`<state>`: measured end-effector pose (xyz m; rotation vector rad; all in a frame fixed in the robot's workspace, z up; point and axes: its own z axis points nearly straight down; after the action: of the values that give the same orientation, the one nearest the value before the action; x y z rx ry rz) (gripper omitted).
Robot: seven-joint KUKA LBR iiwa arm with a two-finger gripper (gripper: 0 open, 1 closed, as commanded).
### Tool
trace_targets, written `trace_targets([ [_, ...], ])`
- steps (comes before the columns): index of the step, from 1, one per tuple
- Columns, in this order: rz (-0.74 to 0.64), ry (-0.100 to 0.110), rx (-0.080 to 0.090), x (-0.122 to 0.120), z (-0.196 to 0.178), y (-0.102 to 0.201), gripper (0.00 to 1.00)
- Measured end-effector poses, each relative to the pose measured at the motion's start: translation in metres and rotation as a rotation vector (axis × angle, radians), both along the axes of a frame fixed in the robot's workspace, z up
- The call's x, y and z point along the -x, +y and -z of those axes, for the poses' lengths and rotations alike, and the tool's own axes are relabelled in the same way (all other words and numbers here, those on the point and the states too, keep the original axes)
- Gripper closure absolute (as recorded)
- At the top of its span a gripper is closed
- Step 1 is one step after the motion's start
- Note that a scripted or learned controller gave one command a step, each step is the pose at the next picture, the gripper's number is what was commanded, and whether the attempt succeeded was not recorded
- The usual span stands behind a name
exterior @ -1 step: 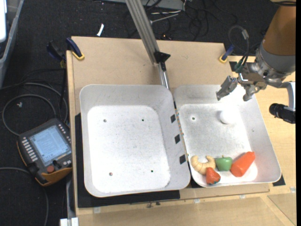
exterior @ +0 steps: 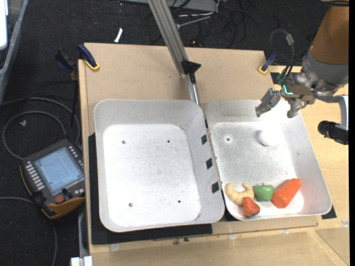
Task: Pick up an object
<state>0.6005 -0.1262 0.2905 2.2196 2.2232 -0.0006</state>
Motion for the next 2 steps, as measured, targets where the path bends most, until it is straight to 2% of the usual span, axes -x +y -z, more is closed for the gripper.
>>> trace_targets([
  [2, 0.002, 0.004, -0.001, 0.015, 0.094, 0.001, 0.00],
])
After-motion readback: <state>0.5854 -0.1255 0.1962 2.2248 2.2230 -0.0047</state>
